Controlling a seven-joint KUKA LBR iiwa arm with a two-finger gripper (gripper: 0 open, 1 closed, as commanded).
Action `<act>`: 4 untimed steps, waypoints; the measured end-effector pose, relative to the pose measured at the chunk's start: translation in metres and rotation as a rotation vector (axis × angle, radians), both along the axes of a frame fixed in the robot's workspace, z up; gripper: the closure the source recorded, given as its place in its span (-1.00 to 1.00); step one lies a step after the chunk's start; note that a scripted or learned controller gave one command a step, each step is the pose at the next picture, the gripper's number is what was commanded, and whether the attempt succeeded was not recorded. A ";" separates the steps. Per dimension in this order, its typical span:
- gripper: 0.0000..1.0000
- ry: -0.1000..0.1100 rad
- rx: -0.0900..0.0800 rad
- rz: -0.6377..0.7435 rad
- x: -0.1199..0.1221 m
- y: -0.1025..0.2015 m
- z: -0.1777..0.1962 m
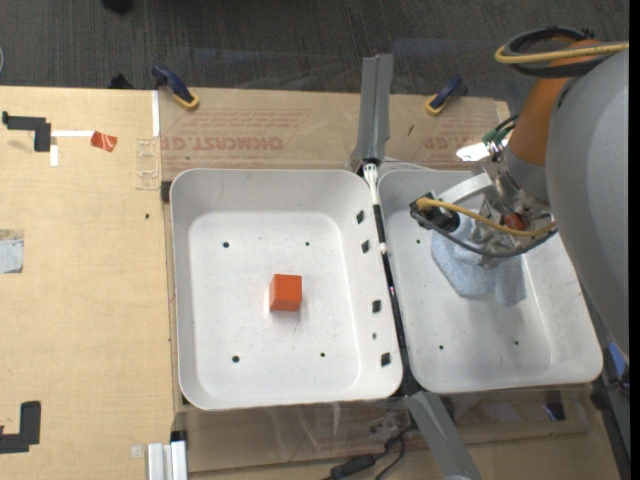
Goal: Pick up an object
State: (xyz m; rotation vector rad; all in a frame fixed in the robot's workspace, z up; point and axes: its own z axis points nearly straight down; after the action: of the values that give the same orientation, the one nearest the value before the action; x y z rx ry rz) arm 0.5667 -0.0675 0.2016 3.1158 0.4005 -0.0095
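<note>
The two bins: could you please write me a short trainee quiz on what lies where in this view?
1. True or false: the orange block lies in the left bin.
2. Multiple choice: the arm's wrist hangs over A) the left bin, B) the right bin, C) the cardboard behind the bins.
3. Fill in: two clamps with blue handles grip the far edge of the ____.

Key
1. True; it sits near that bin's middle, apart from the walls.
2. B; the pincer is over the right bin's far half, and its state cannot be told from this angle.
3. Cardboard.
</note>
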 end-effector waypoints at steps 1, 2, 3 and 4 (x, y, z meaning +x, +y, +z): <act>1.00 0.000 0.000 -0.050 0.017 -0.057 0.038; 1.00 0.000 0.000 -0.056 0.011 -0.115 0.034; 1.00 0.001 0.002 -0.055 -0.008 -0.155 0.029; 1.00 -0.001 0.001 -0.052 0.004 -0.155 0.073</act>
State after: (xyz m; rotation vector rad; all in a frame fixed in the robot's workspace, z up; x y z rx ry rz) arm 0.5710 -0.2220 0.2747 3.1260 0.3201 -0.0070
